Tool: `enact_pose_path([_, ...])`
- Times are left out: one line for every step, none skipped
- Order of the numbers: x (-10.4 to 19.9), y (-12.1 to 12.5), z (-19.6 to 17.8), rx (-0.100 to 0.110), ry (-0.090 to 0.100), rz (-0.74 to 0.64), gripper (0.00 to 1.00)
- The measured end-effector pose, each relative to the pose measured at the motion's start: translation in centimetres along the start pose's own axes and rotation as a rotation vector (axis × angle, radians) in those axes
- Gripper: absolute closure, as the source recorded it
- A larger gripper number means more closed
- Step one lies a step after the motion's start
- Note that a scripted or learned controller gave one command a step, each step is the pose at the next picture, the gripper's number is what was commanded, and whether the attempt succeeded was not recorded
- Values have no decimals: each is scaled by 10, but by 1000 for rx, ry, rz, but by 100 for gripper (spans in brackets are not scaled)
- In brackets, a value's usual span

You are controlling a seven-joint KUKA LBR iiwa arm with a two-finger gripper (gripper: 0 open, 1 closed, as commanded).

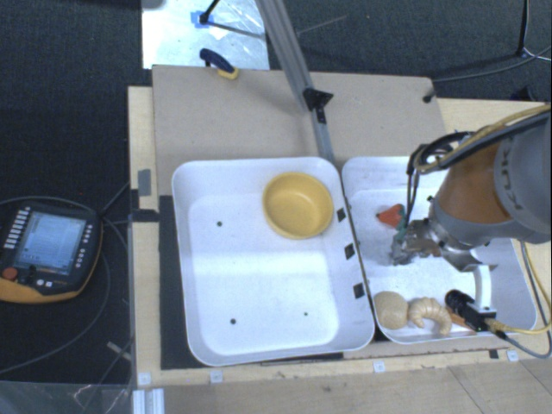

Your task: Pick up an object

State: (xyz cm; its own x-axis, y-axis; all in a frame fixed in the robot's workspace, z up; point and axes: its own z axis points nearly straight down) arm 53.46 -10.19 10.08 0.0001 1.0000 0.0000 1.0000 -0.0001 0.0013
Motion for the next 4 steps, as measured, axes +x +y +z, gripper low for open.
enact_pose_path([9, 6, -54, -3, 0, -1, 100])
enact_pose_path([19, 7, -109, -4, 0, -1, 100])
enact_pose_path([14, 13, -168, -5, 0, -1, 100])
enact_pose_path([65, 24, -151, 1, 1, -5, 100])
